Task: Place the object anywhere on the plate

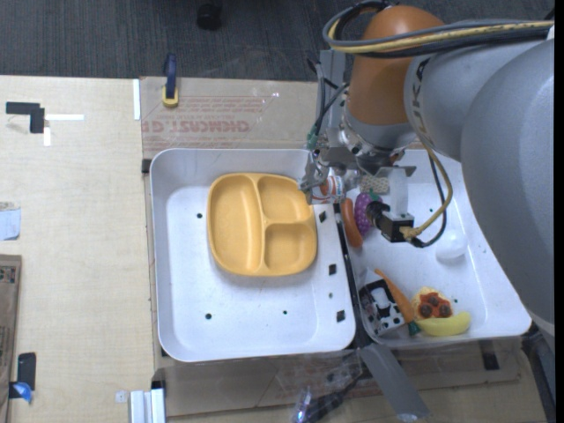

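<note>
Gripper point(328, 181) hangs at the yellow plate's point(261, 224) right rim; can't tell its state or whether it carries anything. Red-orange object point(352, 220) sits just beside, in the right bin point(493, 280). Risk: a release here lands on the divider, missing the plate.

A single fixed camera looks down at a slant from above the bench point(70, 236), near enough that both white bins point(176, 324) fill the frame, the arm point(493, 104) entering from the right.
</note>
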Motion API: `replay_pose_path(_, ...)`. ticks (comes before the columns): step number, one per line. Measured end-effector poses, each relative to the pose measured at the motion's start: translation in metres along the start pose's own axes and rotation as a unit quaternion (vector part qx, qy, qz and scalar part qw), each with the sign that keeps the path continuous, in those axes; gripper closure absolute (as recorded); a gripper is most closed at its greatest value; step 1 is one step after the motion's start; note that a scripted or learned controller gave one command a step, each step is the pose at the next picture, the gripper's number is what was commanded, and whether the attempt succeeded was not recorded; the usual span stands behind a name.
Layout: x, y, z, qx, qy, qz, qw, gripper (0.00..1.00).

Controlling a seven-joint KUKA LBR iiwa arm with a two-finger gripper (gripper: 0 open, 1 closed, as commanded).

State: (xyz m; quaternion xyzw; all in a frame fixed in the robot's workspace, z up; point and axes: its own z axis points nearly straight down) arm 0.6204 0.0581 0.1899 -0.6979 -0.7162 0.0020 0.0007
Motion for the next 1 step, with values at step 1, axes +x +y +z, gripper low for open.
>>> replay_pose_path(1, -0.0001, 0.0003, -0.0007, -0.001, 0.0, 0.0, 1.0, 0.0)
